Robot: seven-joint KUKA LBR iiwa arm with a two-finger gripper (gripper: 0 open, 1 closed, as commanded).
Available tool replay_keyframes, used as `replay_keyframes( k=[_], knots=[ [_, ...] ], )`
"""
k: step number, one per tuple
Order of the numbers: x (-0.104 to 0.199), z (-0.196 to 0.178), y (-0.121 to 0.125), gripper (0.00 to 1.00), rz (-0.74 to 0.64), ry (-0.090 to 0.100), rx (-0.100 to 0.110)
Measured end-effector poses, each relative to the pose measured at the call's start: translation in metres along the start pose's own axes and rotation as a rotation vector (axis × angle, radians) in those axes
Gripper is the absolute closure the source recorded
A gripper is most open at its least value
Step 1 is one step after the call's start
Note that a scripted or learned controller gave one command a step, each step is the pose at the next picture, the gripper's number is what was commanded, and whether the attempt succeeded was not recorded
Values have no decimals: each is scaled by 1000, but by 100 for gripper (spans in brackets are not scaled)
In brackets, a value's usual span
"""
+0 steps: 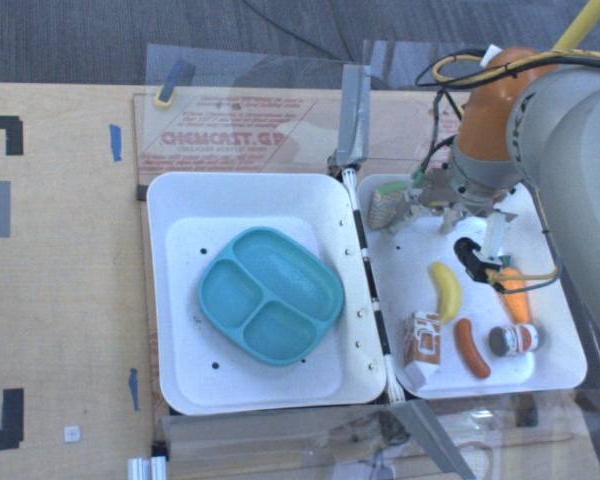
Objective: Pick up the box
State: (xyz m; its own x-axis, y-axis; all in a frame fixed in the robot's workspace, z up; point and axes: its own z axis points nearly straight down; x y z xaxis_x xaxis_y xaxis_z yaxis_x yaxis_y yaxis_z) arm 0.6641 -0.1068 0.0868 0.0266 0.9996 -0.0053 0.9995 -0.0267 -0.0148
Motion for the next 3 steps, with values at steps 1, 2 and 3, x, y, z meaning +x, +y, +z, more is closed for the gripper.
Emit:
replay_keyframes(
  k=[1,2,3],
  knots=[
    [-58,1,3,0,30,11,0],
    [-102,1,-25,0,11,8,-17],
    [-59,1,1,0,-11,2,-14]
  ],
)
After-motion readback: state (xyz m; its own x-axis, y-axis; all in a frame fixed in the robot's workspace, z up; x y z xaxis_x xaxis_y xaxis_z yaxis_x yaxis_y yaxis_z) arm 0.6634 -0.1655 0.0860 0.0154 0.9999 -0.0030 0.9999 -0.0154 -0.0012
